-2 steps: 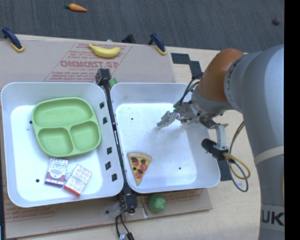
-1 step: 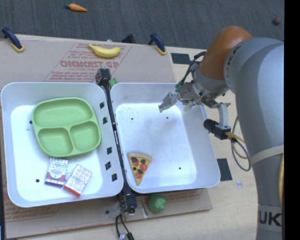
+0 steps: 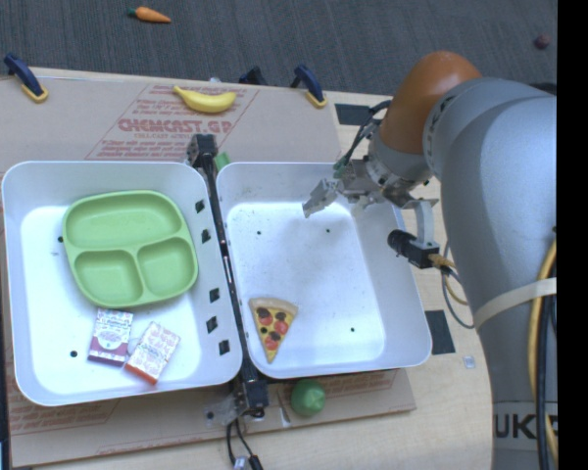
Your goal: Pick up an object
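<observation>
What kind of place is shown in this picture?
Probably a robotics lab set up for grasping trials: a robot arm reaches over two white bins, which sit on clamped cardboard and hold toy food like a pizza slice.

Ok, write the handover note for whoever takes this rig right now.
Hand: over the upper edge of the right bin, nothing between its fingers that I can see; open or shut is unclear.
Right bin: pizza slice near its lower left corner.
Left bin: green divided plate, two small packets below it.
Outside the bins: banana on the cardboard behind, green ball in front.
Done: nothing picked yet.
Left: grasp and lift one object; the pizza slice looks nearest.
</observation>
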Available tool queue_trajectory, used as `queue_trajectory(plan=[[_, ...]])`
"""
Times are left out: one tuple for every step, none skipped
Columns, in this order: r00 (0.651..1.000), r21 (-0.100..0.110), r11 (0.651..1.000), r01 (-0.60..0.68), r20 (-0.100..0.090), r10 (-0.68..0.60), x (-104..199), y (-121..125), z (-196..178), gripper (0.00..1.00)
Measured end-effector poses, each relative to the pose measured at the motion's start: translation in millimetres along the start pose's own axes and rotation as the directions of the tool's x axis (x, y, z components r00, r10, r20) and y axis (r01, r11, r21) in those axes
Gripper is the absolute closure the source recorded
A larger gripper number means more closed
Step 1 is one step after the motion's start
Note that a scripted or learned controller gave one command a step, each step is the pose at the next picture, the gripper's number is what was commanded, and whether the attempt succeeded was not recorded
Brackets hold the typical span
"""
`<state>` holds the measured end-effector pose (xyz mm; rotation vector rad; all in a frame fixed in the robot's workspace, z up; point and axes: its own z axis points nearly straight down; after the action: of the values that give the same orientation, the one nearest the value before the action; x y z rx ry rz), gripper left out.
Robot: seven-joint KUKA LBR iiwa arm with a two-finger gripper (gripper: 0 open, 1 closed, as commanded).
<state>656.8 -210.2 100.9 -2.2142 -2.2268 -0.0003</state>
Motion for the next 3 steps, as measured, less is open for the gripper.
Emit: queue_trajectory(plan=[[1.0, 0.002, 1.0, 0.0, -0.001, 0.0, 6.9, -0.2, -4.4, 0.0], [1.0, -0.001, 1.0, -0.002, 0.001, 0.002, -0.1, 0.3, -16.3, 0.0], [1.0, 0.002, 1.0, 0.0, 0.0, 0.0, 0.3, -0.1, -0.5, 0.0]])
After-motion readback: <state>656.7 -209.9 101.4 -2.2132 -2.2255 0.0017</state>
